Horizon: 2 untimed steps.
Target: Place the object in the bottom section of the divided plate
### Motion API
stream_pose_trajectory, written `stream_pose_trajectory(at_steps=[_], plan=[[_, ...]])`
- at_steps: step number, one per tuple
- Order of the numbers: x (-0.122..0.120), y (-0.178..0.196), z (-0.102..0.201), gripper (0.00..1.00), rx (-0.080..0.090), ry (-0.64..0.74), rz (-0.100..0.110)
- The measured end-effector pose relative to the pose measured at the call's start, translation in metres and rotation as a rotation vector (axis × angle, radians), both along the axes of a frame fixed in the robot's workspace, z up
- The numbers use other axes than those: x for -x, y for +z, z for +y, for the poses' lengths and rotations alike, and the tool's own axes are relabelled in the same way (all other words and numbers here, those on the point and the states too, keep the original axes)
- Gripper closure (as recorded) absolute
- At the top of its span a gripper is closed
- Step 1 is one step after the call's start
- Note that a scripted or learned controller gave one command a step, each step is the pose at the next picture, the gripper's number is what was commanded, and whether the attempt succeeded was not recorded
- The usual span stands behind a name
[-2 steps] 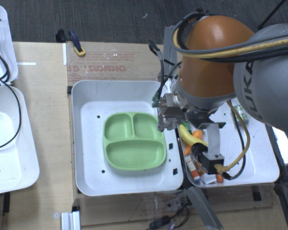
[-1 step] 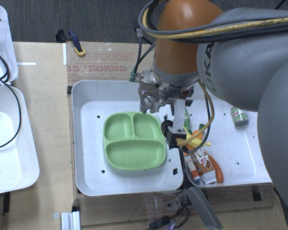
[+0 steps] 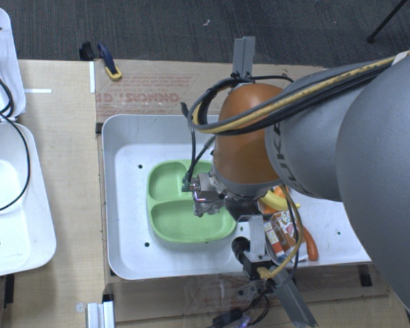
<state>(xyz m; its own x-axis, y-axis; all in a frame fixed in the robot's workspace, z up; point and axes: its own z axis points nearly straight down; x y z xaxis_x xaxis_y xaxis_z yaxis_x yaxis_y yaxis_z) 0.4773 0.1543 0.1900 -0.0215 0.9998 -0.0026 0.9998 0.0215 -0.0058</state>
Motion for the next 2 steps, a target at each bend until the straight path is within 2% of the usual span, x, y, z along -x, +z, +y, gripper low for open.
stream_pose_trajectory(at_steps=[1,2], plan=[[0.0,0.0,0.0,0.0,0.0,0.0,-0.001],[0.001,-0.048,0.059,0.0,0.002,-0.275,-0.001]])
